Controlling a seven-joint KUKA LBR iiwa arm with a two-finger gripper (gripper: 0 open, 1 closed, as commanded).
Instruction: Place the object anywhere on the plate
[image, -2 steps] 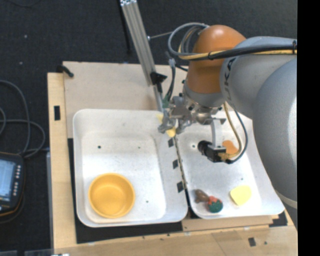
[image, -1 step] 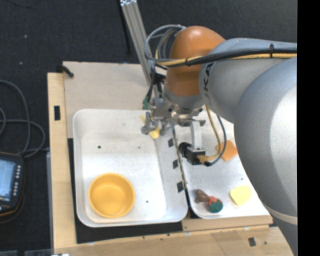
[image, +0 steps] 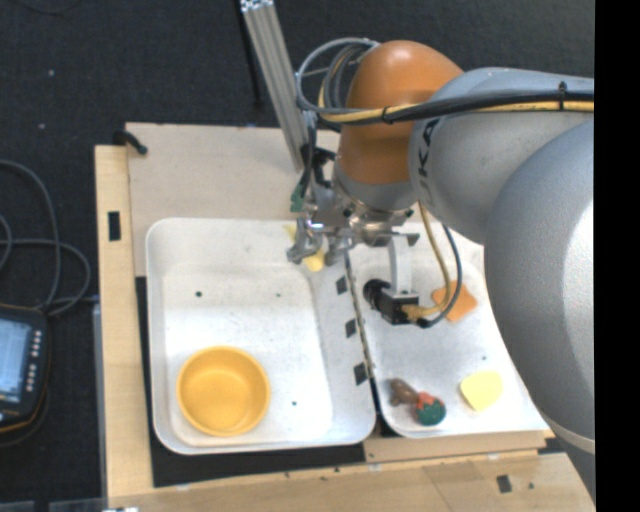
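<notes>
One small yellow object (image: 314, 262) sits at the tip of the pincer (image: 308, 250), over the far right edge of the left bin (image: 170, 300); whether the pincer clamps it, I cannot tell. Well below the pincer and to its left, the yellow plate (image: 223, 390) rests in this bin.

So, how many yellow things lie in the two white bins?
3: a round yellow plate in the left bin, a small yellow piece under the pincer, a flat yellow piece in the right bin. The arm may hide others.
</notes>
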